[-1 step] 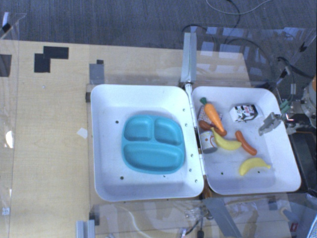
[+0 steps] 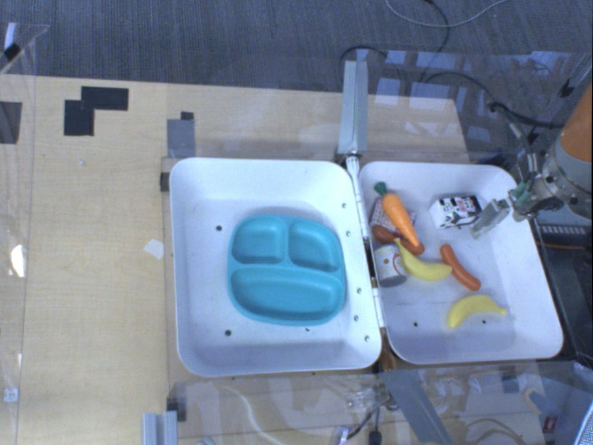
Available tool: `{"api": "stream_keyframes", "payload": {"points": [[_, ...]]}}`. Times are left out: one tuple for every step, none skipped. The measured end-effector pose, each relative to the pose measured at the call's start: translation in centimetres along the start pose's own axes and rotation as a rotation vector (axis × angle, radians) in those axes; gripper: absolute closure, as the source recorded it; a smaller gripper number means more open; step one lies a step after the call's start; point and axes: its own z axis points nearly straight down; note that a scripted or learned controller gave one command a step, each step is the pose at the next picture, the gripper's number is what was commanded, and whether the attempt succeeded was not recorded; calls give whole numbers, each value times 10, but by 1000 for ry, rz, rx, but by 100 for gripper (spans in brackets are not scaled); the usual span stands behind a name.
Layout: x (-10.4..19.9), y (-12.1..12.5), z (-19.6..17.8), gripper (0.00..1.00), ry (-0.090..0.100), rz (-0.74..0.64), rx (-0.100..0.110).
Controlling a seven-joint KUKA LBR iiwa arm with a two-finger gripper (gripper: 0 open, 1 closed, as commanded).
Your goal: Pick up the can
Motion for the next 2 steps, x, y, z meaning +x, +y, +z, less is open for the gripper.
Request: {"api": "stream_keyframes", "payload": {"points": [[15, 18, -69, 0, 0, 213, -1], [1, -20, 70, 0, 2, 169, 3]]}}
